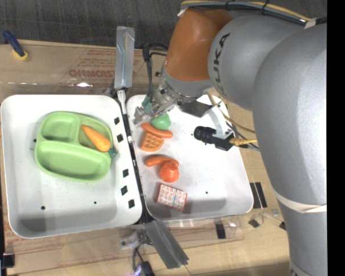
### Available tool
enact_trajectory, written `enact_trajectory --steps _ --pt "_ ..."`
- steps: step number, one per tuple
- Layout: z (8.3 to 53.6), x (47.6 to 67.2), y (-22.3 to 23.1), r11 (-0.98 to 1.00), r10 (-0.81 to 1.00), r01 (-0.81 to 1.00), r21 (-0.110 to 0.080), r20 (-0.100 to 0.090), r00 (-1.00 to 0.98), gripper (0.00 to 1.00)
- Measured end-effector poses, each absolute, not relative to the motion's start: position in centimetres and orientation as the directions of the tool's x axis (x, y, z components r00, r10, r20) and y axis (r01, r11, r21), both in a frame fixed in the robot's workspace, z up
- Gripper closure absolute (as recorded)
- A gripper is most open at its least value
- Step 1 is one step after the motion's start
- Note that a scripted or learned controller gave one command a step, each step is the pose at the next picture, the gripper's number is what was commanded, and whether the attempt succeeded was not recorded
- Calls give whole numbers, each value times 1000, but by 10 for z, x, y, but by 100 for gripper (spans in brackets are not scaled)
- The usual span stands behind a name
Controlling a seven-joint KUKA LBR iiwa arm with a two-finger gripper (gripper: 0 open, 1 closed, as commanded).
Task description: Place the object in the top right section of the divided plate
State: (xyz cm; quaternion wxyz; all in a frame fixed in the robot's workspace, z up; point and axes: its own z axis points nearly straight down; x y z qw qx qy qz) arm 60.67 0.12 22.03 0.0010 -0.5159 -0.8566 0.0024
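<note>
A green divided plate (69, 154) lies in the left bin (23, 211). An orange carrot (96, 137) rests in the plate's top right section. My gripper (144, 112) hangs low over the upper left corner of the right bin (218, 177), well to the right of the plate. Just right of the gripper tip lies a green toy vegetable (160, 121), touching or nearly touching it. Nothing can be seen held in the gripper.
In the right bin, below the gripper, lie an orange waffle-like piece (152, 138), a sausage (154, 160), a red toy (169, 171) and a small printed box (171, 196). The divider between the bins (129, 171) runs just left of the gripper.
</note>
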Motion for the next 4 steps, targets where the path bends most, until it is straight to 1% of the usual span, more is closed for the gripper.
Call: enact_trajectory --steps 2,3,4 --pt "240 607 1 473 881 881 -7 -1 -473 100" --pt "191 595 -73 490 872 872 -4 1 -490 100" --pt "95 657 -120 519 855 855 4 -3 -519 100"
